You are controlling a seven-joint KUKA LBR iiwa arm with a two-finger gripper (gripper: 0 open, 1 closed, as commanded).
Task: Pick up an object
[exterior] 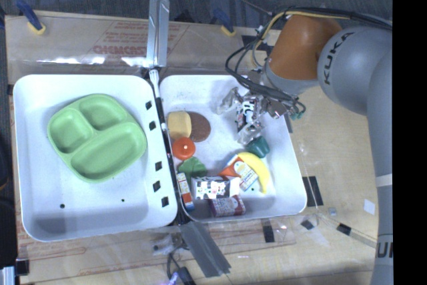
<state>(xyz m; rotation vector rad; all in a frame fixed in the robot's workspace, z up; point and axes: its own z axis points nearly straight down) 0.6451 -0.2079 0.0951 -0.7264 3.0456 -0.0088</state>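
**A:** Where was the arm [347, 70] at that moment?

**B:** It reached in from the right, its orange band [300, 47] above the far right part of the right bin [293, 200]. The gripper [250, 118] hung low over that bin's upper middle, amid a tangle of black cables.

**A:** Was the claw apart or together?

**B:** I could not tell — the metal parts and cables blurred together there, and nothing could be seen between the tips. A small teal object [259, 145] lay just below the gripper, very near it, but whether they touched I could not say.

**A:** And the things it might pick up?

**B:** All in the right bin. A yellow block [178, 123] sat by the left wall, touching a brown round piece [199, 127] on its right. Below them lay an orange-red round item [183, 147], then a green leafy piece [193, 166]. A banana [258, 170] curved along the lower right, with a small labelled packet [244, 177] against it. Near the front wall lay a printed box [215, 188] and a dark red packet [227, 206], with a slim red-and-white item [183, 189] along the left wall.

**A:** The other bin?

**B:** The left bin [33, 223] held a green divided plate [97, 136] — three compartments, lying flat, well apart from the gripper.
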